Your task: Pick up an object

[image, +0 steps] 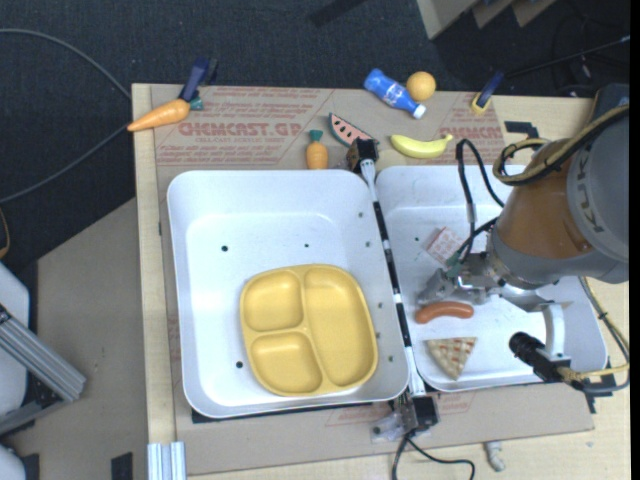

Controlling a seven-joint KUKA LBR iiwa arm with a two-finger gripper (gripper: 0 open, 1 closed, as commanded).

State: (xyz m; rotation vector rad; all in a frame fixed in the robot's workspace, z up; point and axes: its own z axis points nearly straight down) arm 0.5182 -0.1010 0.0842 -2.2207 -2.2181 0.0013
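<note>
My gripper hangs low in the right bin, its grey fingers just above a toy sausage that lies on the bin floor. A pizza slice rests in front of the sausage near the bin's front wall. A small pink and white packet lies behind the gripper. The arm's orange band and grey body cover the right half of this bin. Nothing shows clearly between the fingers.
The left bin holds a yellow three-compartment plate. Behind the bins lie a carrot, a small orange toy, a watermelon slice, a banana, a blue bottle and an orange.
</note>
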